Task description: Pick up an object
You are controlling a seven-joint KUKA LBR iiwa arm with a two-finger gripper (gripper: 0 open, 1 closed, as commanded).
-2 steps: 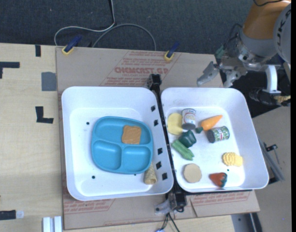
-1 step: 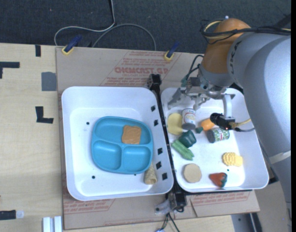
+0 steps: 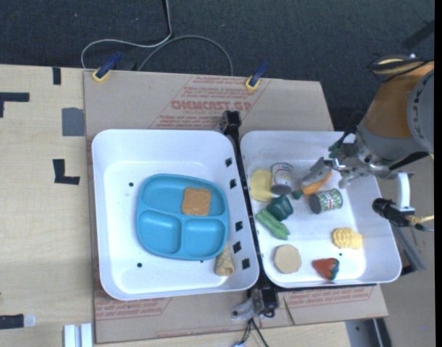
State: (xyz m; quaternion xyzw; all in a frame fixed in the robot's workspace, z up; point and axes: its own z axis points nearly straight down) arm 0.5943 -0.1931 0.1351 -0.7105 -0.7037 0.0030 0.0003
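Over the right-hand white bin [image 3: 383, 262] the tool [image 3: 323, 170] hangs low above a small orange carrot-shaped toy [image 3: 315, 184], beside a green-labelled can [image 3: 326, 200]. Looks like the approach stage, with nothing lifted. Whether the tool is apart or together, I cannot tell. Next it needs a straight drop onto the carrot, clear of the can.

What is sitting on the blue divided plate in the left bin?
A brown toast-like piece lies in the upper right compartment of the blue divided plate. The other two compartments look bare. Whatever is under the toast is hidden.
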